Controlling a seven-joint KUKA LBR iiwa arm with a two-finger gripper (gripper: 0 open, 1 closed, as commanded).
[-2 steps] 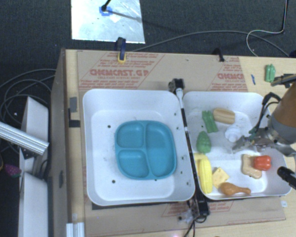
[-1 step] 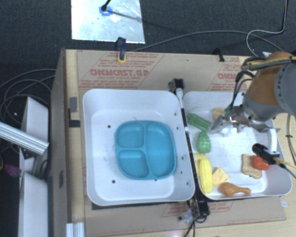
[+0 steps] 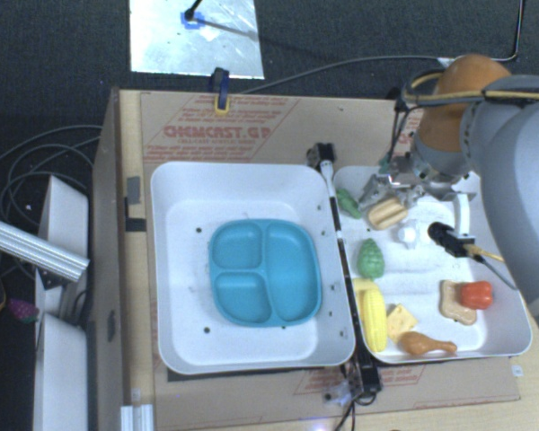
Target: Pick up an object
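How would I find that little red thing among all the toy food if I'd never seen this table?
Look at the right-hand white bin, the one crowded with toy food, not the one with the blue tray. Go to its near right corner, where a tan toast-shaped piece lies. The tomato sits on that piece's right side: small, round, and the only red item there.

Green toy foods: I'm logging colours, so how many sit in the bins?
2, both in the right bin near its left wall: a green pod toward the far end, a green strawberry-shaped piece mid-bin. The arm may hide others.
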